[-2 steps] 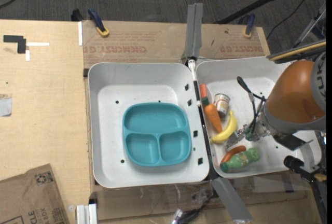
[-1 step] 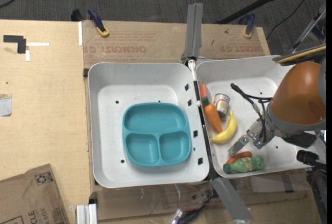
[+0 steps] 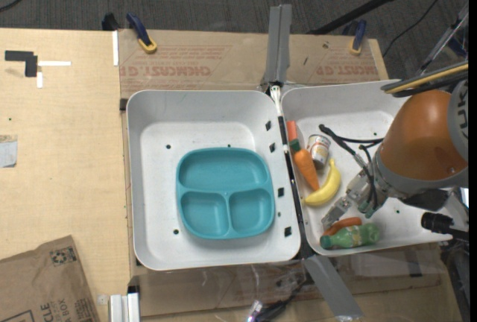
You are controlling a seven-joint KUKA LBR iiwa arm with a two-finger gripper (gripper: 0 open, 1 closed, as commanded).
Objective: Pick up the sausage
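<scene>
We are in the approach: our hand [image 3: 350, 203] hovers with its finger spread unclear to us. The sausage [image 3: 343, 224] (probably the reddish piece) lies just below it, so next we descend and close.

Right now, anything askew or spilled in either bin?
Nothing stands out. The teal plate sits flat in the left bin, a bit turned. The carrot, can, banana, sausage and green bottle lie loose in the right bin, near the gripper.

Bench [image 3: 59, 164] with two white bins [image 3: 149, 186], cardboard [image 3: 41, 279].
</scene>
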